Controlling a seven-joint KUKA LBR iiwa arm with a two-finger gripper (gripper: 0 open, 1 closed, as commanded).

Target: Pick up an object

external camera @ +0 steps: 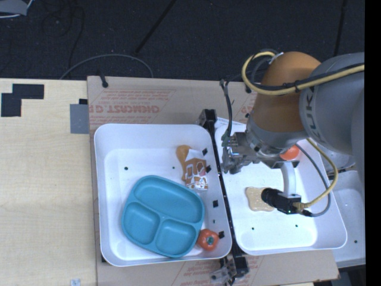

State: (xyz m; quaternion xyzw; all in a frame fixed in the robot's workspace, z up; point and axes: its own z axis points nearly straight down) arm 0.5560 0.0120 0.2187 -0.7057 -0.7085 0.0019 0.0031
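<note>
Objects are on hand in both bins, but none is in the gripper (228, 158) yet, as far as this slanted view shows. The gripper hangs low at the left edge of the right bin (286, 234), close to the rims where the two bins meet. Its tip is hidden by its own body, so I cannot tell whether it is wide, narrow or holding anything.

Nearest on the right-bin side is a flat tan slice (255, 198) lying on the floor, just down from the gripper. A small orange-red ball (290, 154) peeks out from under the arm (333, 100). Across the rims, in the left bin (113, 159), a crumpled wrapper (191, 168) lies near the gripper. Farther off are a blue plate (162, 215) with three compartments and a toy tomato (207, 239) touching the plate's lower right corner.

I judge the task to be at the approach stage: settling on one thing, closing and lifting all remain.
</note>
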